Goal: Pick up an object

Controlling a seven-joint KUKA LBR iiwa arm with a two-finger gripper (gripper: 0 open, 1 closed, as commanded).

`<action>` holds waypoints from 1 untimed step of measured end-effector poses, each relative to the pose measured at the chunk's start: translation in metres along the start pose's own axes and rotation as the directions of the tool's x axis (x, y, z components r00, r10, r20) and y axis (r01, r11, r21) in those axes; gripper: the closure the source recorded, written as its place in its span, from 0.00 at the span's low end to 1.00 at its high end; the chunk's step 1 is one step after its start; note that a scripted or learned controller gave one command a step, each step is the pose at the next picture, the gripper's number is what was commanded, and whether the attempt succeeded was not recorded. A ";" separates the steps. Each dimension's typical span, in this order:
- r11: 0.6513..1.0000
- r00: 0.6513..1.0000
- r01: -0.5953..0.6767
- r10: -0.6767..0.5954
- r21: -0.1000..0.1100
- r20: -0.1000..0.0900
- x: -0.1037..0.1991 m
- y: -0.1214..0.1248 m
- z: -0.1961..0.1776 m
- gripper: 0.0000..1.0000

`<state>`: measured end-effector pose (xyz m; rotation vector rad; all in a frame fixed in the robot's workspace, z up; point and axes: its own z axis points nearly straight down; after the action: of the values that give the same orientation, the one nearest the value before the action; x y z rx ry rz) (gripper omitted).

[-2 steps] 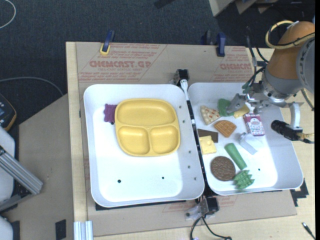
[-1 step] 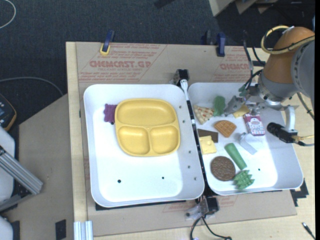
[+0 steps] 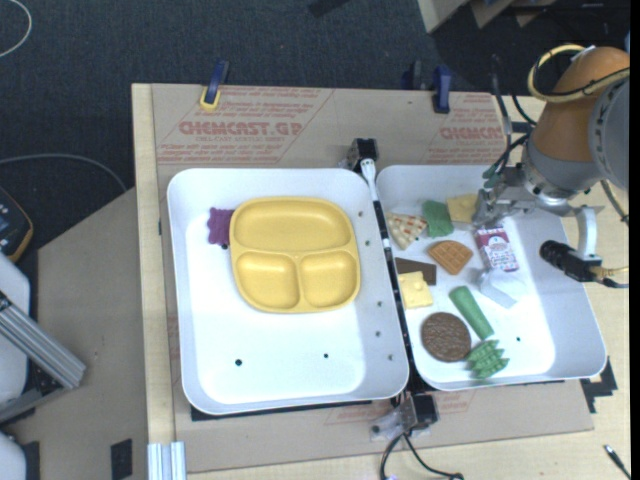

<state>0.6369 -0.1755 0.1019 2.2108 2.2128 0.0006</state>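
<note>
A: Which piece is the step aimed at?

B: My guess is the small pink-and-white printed carton (image 3: 497, 249). It lies flat in the right-hand shallow white plastic bin (image 3: 560, 363), toward the bin's far side.

A: And the grey two-finger gripper (image 3: 492, 206)?

B: It hangs just above the carton's far end. I cannot tell how wide the jaws stand or whether anything is between them.

A: What crowds the carton?

B: A round orange waffle-textured cookie (image 3: 451, 256) lies just to its left, a pale white wedge (image 3: 501, 290) touches its near end, and a green cylinder (image 3: 470, 312) lies a little nearer the camera.

A: So how to do it well?

B: Centre over the carton's middle, close across its 2 long sides, and come straight down so the cookie isn't nudged.
</note>
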 end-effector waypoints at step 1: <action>1.000 1.000 0.000 0.000 0.002 -0.007 0.000 0.005 -0.065 1.00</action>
<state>0.6408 -0.1747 0.1667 2.2160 2.2171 0.0059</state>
